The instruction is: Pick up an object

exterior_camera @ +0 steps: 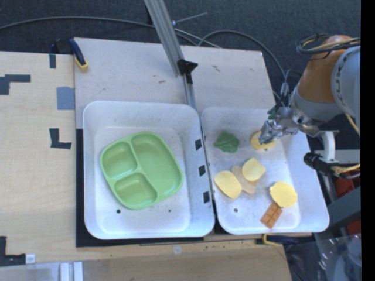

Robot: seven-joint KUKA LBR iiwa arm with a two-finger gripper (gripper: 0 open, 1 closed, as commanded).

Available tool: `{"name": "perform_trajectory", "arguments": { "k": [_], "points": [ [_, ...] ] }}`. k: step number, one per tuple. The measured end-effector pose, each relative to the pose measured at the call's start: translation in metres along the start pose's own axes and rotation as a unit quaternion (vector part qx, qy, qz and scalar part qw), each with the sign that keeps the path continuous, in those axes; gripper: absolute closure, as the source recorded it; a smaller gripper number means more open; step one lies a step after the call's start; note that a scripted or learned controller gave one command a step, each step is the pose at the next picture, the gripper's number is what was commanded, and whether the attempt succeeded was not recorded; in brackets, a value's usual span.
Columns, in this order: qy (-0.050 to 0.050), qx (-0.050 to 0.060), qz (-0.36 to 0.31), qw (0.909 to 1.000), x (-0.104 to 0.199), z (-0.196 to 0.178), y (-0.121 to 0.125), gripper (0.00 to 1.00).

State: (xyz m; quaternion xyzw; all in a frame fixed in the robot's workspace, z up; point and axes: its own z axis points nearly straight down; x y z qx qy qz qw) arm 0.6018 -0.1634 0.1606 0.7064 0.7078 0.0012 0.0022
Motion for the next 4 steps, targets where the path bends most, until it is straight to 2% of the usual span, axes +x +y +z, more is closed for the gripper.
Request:
{"name": "perform_trajectory", "arguments": {
  "k": [1, 2, 3, 4],
  "points": [
    [0.0, 0.0, 0.0, 1.0, 0.006, -0.057, -0.006, 1.0],
    [0.0, 0.001, 0.0, 1.0, 0.007, -0.082, -0.005, 1.0],
    [0.001, 0.003, -0.001, 1.0, 0.052, -0.076, -0.012, 1.0],
    [0.002, 0.004, -0.002, 1.0, 0.111, -0.076, -0.035, 1.0]
  ]
}}
